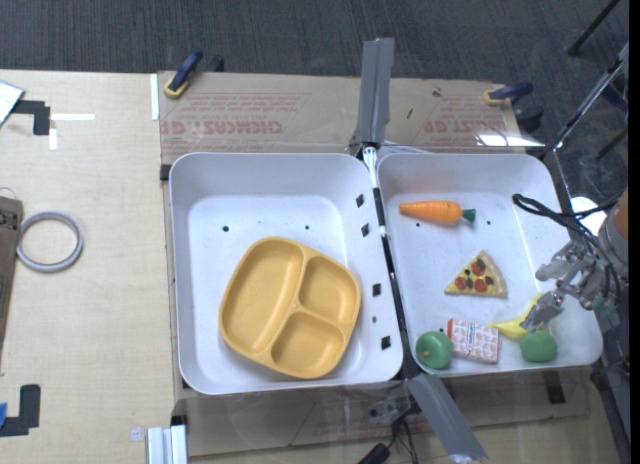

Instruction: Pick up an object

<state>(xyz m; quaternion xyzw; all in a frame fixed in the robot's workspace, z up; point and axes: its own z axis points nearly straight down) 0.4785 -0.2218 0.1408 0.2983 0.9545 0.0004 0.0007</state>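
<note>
Two white bins sit side by side; the gripper [556, 297] reaches in low over the right bin [530, 177] from its right edge, wrist tilted down toward the near corner, fingers spread with nothing visible between them; a yellow banana [510, 329] lies just under and left of the fingertips; a green ball [539, 347] sits just below them; a snack packet [473, 341] and green apple [434, 349] lie further left; a pizza slice [478, 277] lies left, a carrot [433, 212] beyond it; the yellow divided plate [290, 306] rests well left in the left bin [190, 252].
</note>
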